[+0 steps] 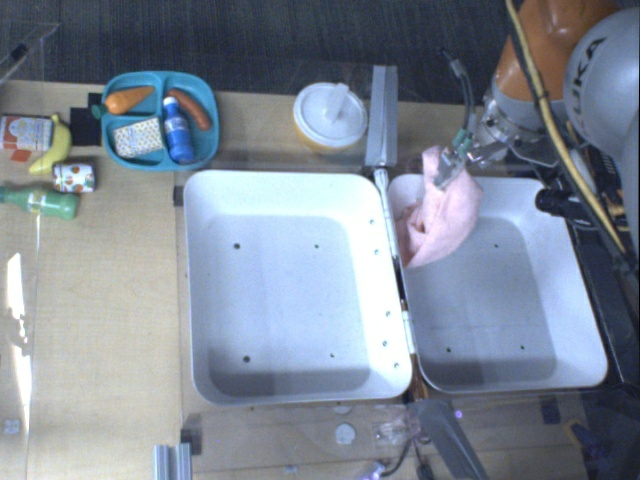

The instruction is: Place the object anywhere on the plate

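Pink crumpled cloth (438, 220) hanging over right white bin's (510, 358) upper-left corner, top edge pinched in jaws of gripper (452, 160), lower folds sagging beside divider. Grey arm with orange band (560, 28) reaching in from right. Sitting on wooden tabletop (90, 318): blue divided plate (205, 103), yellow lidded cup (331, 116).

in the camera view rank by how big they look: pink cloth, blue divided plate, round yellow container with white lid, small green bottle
1. blue divided plate
2. pink cloth, hanging at the gripper; raised nearer the camera, so its rank is unsure
3. round yellow container with white lid
4. small green bottle
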Robot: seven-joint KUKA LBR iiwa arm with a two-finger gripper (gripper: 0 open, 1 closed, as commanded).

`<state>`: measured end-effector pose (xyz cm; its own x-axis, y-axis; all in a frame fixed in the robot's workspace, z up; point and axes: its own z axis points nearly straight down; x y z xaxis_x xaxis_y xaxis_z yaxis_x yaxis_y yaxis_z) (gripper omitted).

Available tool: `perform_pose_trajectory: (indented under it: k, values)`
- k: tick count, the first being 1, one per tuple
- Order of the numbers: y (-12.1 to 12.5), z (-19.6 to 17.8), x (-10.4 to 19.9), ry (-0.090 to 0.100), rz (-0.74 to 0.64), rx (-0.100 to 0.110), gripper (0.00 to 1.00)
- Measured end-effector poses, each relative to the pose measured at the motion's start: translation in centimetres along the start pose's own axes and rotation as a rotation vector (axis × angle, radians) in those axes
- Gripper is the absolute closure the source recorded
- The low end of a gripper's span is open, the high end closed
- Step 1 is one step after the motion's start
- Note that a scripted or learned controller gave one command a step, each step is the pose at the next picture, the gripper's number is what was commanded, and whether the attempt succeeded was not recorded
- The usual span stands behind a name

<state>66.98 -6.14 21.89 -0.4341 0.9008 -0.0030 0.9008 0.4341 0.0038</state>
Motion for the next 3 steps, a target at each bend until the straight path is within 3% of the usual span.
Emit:
perform_pose_trajectory:
  k: [1,3]
  values:
    - [0.2,-0.5,0.1,0.000,-0.007,0.001,1.00]
    - [0.7,0.4,11.6,0.003,-0.815,-0.001,1.00]
